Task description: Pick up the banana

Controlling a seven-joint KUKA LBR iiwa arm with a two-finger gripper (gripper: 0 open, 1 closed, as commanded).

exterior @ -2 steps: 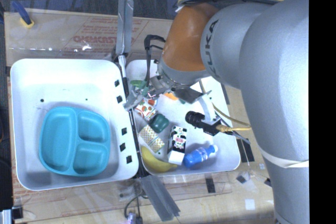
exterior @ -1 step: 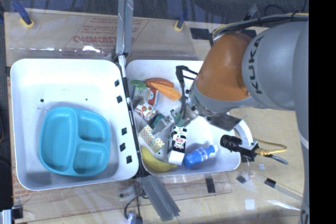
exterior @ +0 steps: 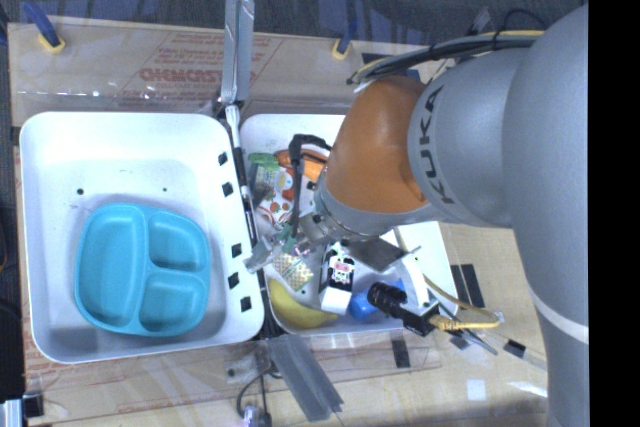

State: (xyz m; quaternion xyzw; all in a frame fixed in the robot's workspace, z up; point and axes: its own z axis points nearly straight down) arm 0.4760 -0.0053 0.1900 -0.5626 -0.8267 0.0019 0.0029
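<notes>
The banana is yellow and lies in the right bin against its near wall, with only part of its curved body showing. My gripper hangs low over the right bin's left half, just above and behind the banana. The grey arm with its orange band covers most of that bin. Whether the gripper touches the banana cannot be told from here.
The left bin holds a blue divided plate. In the right bin, a green packet, a red and white item and a blue object lie close around the gripper. A metal divider post stands between the bins.
</notes>
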